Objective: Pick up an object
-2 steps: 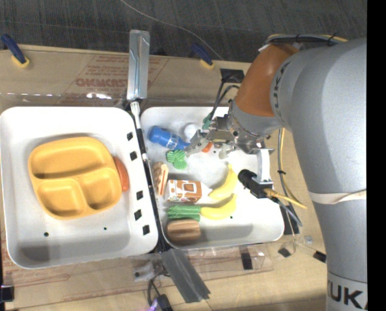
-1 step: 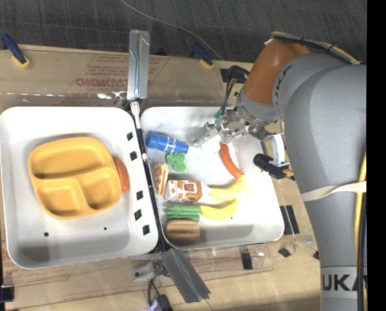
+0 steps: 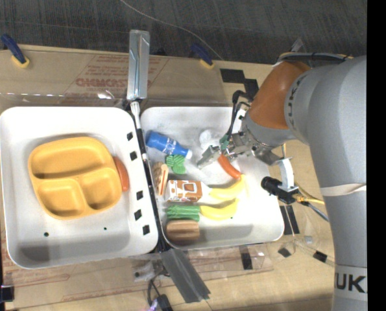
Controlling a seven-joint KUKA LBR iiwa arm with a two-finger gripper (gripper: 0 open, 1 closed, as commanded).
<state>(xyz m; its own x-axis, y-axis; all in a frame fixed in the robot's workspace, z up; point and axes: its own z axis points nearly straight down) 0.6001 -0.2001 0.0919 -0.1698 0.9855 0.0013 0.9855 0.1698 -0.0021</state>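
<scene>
While the end effector (image 3: 220,153) hung low in the right bin (image 3: 257,222), its fingers looked parted, gripping nothing, just beside the orange carrot (image 3: 229,167). A good pick would likely mean centring over the carrot, clear of the bananas (image 3: 224,199), before closing.

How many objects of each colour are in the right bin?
Right bin, as far as visible:
Yellow bananas: 2
Green items: 2
Blue bottle: 1
Orange-red sausage: 1
Brown carton: 1
Brown block: 1
Total: 8
</scene>
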